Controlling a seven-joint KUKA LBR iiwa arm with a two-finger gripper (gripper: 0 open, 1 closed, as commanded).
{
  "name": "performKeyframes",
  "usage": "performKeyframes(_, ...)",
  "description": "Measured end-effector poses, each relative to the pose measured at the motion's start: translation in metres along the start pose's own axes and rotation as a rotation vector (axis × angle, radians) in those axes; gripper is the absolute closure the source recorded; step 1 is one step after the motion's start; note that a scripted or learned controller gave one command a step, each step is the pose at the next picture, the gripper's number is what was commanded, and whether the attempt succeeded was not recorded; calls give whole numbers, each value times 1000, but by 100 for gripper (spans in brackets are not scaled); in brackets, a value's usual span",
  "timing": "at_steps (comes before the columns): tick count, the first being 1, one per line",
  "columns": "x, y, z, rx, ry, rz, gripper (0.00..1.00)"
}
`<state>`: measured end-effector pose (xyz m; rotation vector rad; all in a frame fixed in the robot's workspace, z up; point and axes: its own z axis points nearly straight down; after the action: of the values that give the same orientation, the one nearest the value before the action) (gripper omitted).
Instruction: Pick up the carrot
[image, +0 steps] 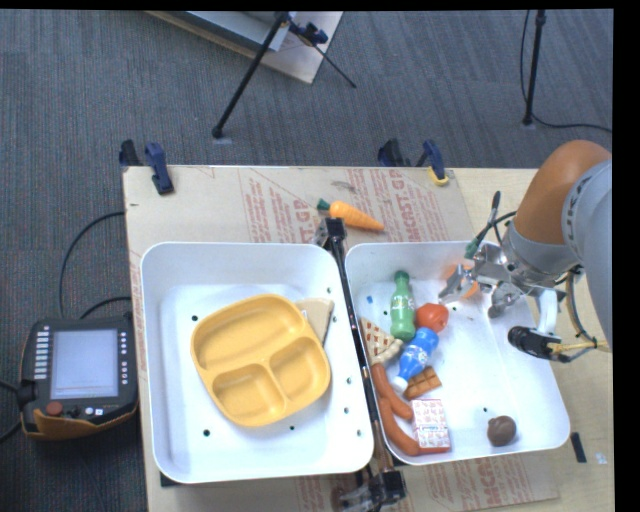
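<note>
The carrot (355, 213), orange with a green top, lies on the cardboard bench top behind the two bins, just past the far corner where they meet. It is outside both bins. My gripper (463, 284) hangs over the far right part of the right bin (540, 385), a short way right of a red tomato (432, 317). It is well to the right of the carrot and nearer the camera, not touching it. I see nothing held in the gripper.
The right bin holds a green bottle (402, 303), a blue bottle (417, 352), sausages (392, 408), a red-and-white box (431, 424) and a brown ball (501, 430). A yellow divided plate (262, 358) lies in the left bin (165, 400). Blue clamps (432, 157) grip the bench's back edge.
</note>
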<state>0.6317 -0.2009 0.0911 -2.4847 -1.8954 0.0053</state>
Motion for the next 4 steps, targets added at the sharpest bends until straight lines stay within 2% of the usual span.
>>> performKeyframes(1, 5, 14, -66, -19, -9, -175, 0)
performKeyframes(2, 1, 13, 7, -7, -1, -224, 0)
performKeyframes(3, -9, -4, -38, -14, -5, -82, 0)
performKeyframes(4, -2, 13, -26, -13, -5, 10, 0)
